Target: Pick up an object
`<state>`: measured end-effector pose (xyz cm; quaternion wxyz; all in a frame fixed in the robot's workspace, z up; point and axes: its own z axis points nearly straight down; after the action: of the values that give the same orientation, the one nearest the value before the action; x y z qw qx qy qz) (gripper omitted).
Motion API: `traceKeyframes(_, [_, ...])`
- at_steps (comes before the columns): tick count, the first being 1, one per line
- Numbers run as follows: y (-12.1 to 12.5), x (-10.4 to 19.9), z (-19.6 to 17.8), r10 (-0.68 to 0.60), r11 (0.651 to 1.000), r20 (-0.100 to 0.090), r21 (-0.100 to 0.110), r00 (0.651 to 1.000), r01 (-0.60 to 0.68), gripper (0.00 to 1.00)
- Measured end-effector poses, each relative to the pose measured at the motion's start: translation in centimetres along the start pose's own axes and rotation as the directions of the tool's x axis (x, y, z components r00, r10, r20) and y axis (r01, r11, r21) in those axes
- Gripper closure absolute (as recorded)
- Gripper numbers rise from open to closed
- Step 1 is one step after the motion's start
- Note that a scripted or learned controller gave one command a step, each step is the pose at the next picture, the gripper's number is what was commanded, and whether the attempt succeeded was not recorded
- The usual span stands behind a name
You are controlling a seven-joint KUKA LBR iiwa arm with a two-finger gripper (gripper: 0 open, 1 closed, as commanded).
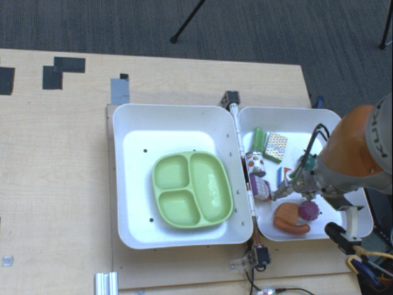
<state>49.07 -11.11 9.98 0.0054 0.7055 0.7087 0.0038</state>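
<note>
The right bin (pixel 288 118) holds several small objects. At its back lie a green stick-shaped item (pixel 259 139) and a patterned packet (pixel 276 146). A small white and red item (pixel 254 163) and a pale purple item (pixel 260 188) lie along its left wall. An orange toy (pixel 288 219) and a purple ball (pixel 308 211) sit at the front. My gripper (pixel 293 185) hangs low over the middle of this bin, just above the orange toy and the ball and to the right of the pale purple item. A thin blue item (pixel 280 176) lies just left of it.
The left bin (pixel 132 165) carries a light green divided plate (pixel 192 190). A rail (pixel 241 158) separates the two bins. The grey arm with its orange band (pixel 353 143) covers the right bin's right side. Cables (pixel 362 266) lie at the bench's front right corner.
</note>
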Motion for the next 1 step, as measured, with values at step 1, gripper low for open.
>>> traceKeyframes(1, [0.16,0.05,-1.05,-0.002,1.000,0.000,-0.004,1.000,0.002,1.00])
